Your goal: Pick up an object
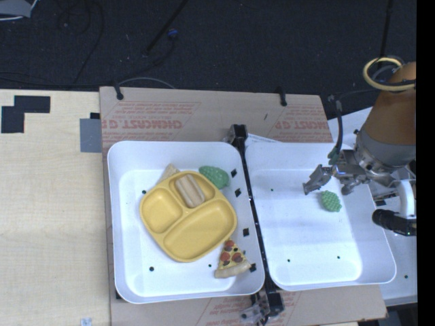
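Note:
A small green bumpy toy (331, 201) lies in the right bin (306, 263), near its right side. My gripper (332, 187) hovers just above and behind it, open, with its grey fingers (315, 183) spread to either side of the toy and not closed on it. In the left bin (129, 263) sits a yellow divided plate (197, 233) with a tan hot-dog piece (189, 189) in its top compartment. A green leafy toy (215, 176) rests by the plate's upper right rim. A pizza slice (232, 260) lies below the plate.
The black divider (247, 202) runs between the two bins. The arm's orange-banded wrist (394, 114) stands over the right bin's right wall. Cardboard (204, 117) lies behind the bins, and a wooden bench top (47, 216) stretches to the left.

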`<action>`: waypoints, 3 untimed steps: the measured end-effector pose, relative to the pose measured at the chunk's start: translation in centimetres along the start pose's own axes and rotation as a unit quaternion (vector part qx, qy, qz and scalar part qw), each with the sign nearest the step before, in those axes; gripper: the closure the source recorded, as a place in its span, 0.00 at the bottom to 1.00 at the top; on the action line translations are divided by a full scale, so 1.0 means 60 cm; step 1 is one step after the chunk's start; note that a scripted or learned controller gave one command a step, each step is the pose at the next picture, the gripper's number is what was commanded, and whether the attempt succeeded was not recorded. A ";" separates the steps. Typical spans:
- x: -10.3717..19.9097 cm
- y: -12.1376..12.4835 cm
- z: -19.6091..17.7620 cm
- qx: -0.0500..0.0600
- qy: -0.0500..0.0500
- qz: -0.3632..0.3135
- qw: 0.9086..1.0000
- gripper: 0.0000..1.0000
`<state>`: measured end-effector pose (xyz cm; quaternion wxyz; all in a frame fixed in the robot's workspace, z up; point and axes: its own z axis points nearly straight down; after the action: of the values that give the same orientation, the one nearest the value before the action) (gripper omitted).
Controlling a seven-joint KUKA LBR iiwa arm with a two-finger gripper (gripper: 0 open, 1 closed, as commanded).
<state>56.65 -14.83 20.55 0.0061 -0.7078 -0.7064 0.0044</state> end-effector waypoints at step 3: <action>-0.024 -0.007 0.173 -0.003 0.000 -0.001 1.000 0.00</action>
<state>56.08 -16.25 10.17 0.0034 -0.7074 -0.7068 0.0021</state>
